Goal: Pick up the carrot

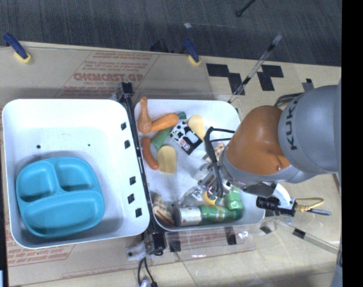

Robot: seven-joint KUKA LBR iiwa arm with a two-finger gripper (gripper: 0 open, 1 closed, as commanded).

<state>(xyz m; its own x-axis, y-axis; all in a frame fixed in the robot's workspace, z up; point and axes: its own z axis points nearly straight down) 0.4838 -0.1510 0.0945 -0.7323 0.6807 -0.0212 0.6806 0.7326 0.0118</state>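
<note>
Jaws' state cannot be told. Gripper (212, 187) sits low among clutter, well apart from the carrot (159, 123); risk: seizing the green bottle (206, 213) instead.

In the left bin (26, 115) you have a blue divided tray (58, 195) lying toward its front left corner. In the right bin (223, 107), a black-and-white patterned block (185, 137) sits near the back edge with a pale yellow piece (196, 124) touching it on the right, and another yellowish piece (167, 158) lies toward the left wall. Along the front edge you see a green bottle (205, 214) lying on its side.
</note>
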